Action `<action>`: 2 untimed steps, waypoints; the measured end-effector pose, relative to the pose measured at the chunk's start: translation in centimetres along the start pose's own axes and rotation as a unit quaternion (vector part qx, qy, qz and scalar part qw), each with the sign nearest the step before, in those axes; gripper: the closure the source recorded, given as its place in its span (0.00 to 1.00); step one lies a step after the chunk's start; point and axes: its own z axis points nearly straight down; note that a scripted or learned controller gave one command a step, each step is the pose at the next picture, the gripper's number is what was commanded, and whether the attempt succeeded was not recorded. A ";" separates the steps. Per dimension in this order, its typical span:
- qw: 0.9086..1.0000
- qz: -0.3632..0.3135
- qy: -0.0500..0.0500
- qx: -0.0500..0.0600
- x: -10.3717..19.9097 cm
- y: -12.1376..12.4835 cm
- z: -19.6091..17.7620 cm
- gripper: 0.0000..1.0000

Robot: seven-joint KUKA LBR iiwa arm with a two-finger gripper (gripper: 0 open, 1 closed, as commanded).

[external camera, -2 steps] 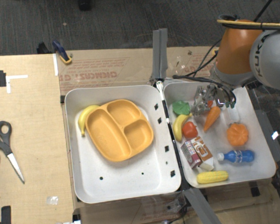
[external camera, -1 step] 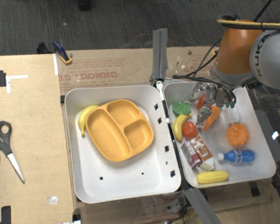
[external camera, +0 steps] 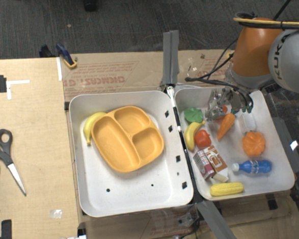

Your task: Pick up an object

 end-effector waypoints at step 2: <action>0.995 0.100 0.005 0.000 5.9 -0.2 1.1 0.00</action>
